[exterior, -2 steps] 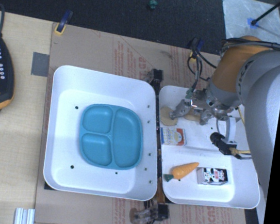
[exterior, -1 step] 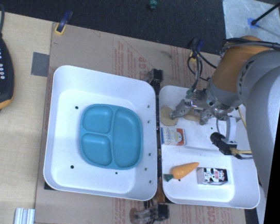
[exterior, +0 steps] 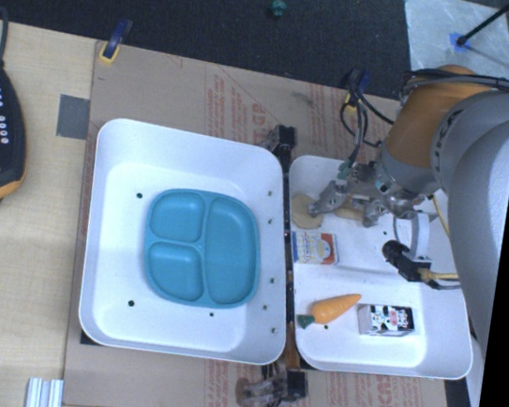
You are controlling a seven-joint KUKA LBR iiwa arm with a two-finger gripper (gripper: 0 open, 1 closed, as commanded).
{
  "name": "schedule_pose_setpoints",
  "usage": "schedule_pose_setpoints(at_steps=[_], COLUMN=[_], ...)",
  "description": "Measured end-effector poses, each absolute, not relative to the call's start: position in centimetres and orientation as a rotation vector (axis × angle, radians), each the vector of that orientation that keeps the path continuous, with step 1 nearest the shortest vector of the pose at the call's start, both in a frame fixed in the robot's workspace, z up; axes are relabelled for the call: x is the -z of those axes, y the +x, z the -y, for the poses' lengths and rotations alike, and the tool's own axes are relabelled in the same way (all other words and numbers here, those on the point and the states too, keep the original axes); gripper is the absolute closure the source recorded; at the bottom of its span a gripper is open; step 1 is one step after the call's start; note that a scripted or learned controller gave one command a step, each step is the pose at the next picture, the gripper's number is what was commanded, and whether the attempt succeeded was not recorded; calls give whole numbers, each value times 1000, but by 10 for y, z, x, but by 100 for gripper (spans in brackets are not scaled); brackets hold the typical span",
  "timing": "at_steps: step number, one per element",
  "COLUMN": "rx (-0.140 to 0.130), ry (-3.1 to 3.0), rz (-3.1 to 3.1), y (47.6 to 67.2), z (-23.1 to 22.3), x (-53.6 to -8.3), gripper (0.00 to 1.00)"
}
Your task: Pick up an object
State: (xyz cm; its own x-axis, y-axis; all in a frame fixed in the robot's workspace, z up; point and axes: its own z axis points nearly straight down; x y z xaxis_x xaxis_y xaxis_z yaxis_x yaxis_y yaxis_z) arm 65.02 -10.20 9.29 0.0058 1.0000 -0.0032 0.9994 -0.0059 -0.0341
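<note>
Two bins on counter; right bin (exterior: 439, 363) is landmark. Gripper (exterior: 362, 197) low over its far-left part, arm in from right. Spread or pinched, cannot tell. Toy carrot (exterior: 334, 307) near bin's front-left, lying flat, pointing away from left wall. Looks light, stiff, smooth, may roll; best pinched across thick middle. Small printed carton (exterior: 385, 320) just right of carrot. Flat card (exterior: 313, 246) behind carrot, hard to lift.

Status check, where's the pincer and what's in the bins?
Pincer low over right bin's far end. Carrot, small carton, packet loose nearby. Blue tray in left bin.
</note>
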Motion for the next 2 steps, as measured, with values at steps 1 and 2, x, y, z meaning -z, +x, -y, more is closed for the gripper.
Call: schedule_pose_setpoints(at_steps=[1,2], rx=[-42,-6], ry=[-2212,-2213], rz=[2200,2224], y=[650,519], z=[101,99], x=[-93,-91], gripper=[0,0])
